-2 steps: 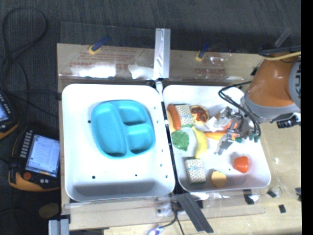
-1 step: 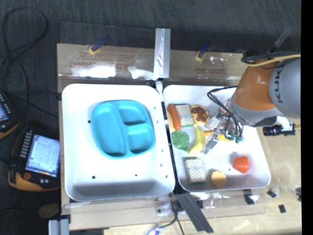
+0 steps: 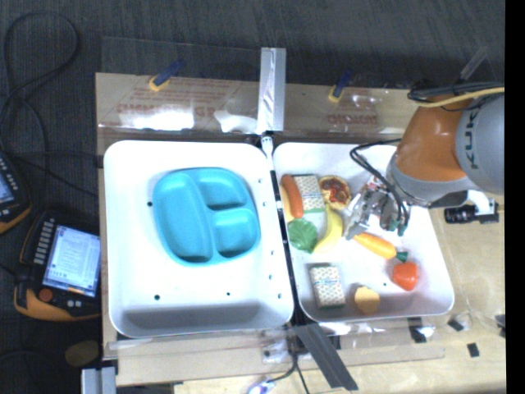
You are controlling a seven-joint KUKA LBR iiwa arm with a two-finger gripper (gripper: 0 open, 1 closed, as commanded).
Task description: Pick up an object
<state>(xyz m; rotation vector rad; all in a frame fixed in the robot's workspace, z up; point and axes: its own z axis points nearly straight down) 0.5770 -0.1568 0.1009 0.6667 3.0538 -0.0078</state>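
Gripper (image 3: 361,220) low in right white bin (image 3: 435,302), finger state unclear.
Risk: crowded yellow plastic banana (image 3: 332,228) and orange toy carrot (image 3: 379,245) may deflect the grasp.

Glossy white plastic bins (image 3: 197,314), smooth matt blue plastic tray (image 3: 209,216), bare wooden bench (image 3: 476,302), shiny plastic toy carrot (image 3: 379,245)

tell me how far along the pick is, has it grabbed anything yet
Nothing looks picked yet. The hand is low in the right bin, among the toy food near the banana and the carrot, but no item shows between its fingers. Left to do: close on one object and lift it. The blue tray sits in the left bin.
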